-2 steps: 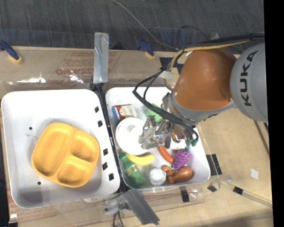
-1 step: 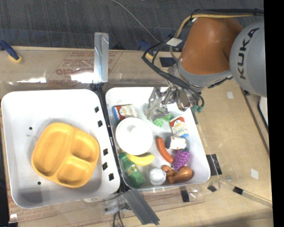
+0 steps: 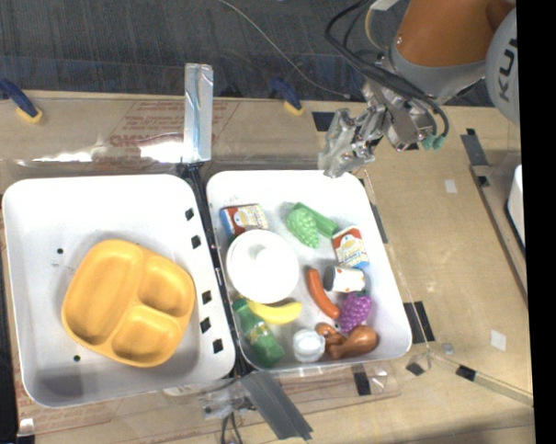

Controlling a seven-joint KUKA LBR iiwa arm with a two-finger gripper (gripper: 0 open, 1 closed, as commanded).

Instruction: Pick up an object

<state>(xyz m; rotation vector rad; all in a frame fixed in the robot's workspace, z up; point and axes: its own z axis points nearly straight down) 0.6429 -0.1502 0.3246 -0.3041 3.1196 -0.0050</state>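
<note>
Toy food (image 3: 299, 280) crowded in right bin (image 3: 383, 258)

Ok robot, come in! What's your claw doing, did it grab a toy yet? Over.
Gripper above right bin's far rim, nothing between fingers. Toys crowded: white plate, banana, grapes. Path clear.

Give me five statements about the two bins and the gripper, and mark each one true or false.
1. The yellow divided tray lies in the left bin. True.
2. The gripper hangs over the left bin. False: it is above the far right corner of the right bin.
3. The white plate sits in the right bin. True.
4. The banana lies on the yellow divided tray. False: it lies in the right bin, just below the white plate.
5. The purple grapes sit in the left bin. False: they are in the right bin.
</note>
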